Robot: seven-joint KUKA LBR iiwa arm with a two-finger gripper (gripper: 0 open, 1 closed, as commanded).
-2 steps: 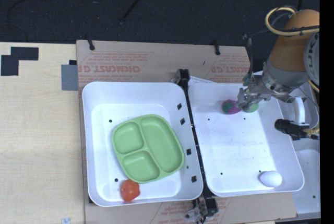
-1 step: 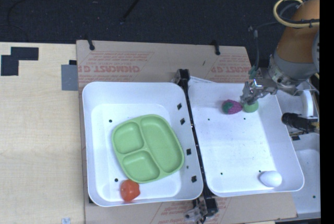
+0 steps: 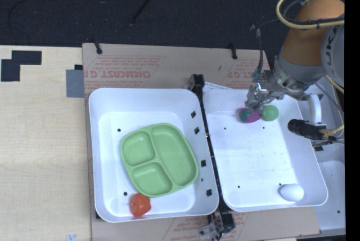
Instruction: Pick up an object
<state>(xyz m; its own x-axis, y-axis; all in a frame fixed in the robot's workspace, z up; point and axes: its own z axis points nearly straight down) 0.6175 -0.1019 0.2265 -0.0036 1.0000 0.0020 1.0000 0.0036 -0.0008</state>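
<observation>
**Claw down at the far corner of the right bin, nothing lifted yet**

The arm (image 3: 306,37) reaches in from the right, its orange band high over the bench, and the claw (image 3: 257,100) sits low at the far end of the right bin (image 3: 264,178). Right beneath the metal tips lies a small purple-and-green toy (image 3: 249,116), and just beside it, touching or nearly so, a green ball (image 3: 270,113). The claw hangs directly over that pair, closest to the purple toy.

How wide the claw stands I cannot tell; the tips blur into the clutter below them. Nothing is seen clamped between them, and both small things look to be resting on the bin floor.

So my read: the approach is done, the grab is not. Closing, lifting and clearing the bin are all left.

Elsewhere, a white egg-shaped thing (image 3: 291,192) rests in the near corner of the same bin, well apart from the action. The left bin (image 3: 107,122) holds a green divided plate (image 3: 159,159) with an orange lump (image 3: 140,204) just beside its near edge.
</observation>
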